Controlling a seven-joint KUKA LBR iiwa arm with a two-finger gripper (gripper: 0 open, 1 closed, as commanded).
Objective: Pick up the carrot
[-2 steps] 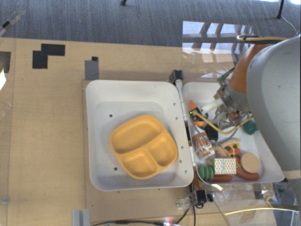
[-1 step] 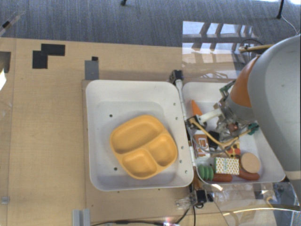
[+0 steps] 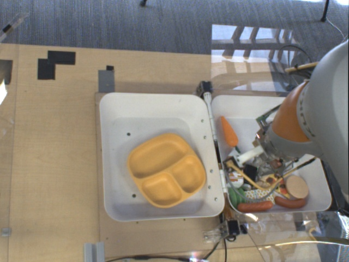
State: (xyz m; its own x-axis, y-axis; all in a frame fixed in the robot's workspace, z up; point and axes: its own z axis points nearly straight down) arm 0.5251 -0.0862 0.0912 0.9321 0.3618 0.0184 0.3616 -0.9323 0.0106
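**Line up on the carrot before you close**

Your jaws (image 3: 256, 171) sit low in the right bin (image 3: 322, 203), among wiring and clutter, and you cannot tell from this view how far open they are or whether anything is between them. Nothing orange shows in their grip, so treat the carrot as not yet taken.

The carrot (image 3: 228, 131) lies up and to the left of the jaws, near them but apart, close to the wall that this bin shares with the left bin (image 3: 112, 157). It rests flat, its length running at a slant, narrow end towards the far side of the bench (image 3: 49, 162).

To do this step well, you likely need to lift clear of the pile first, then travel up and left until the jaws hang over the carrot's thicker middle. Turn the wrist so the jaws close across the carrot's width, not along its length. Mind the shared wall just beyond it: one side of the jaws may have little room there.

Below and to the right of the jaws lie a sausage (image 3: 254, 206) and a round tan piece (image 3: 297, 188); leave these alone. The yellow divided plate (image 3: 165, 169) sits well to the left, out of your path.
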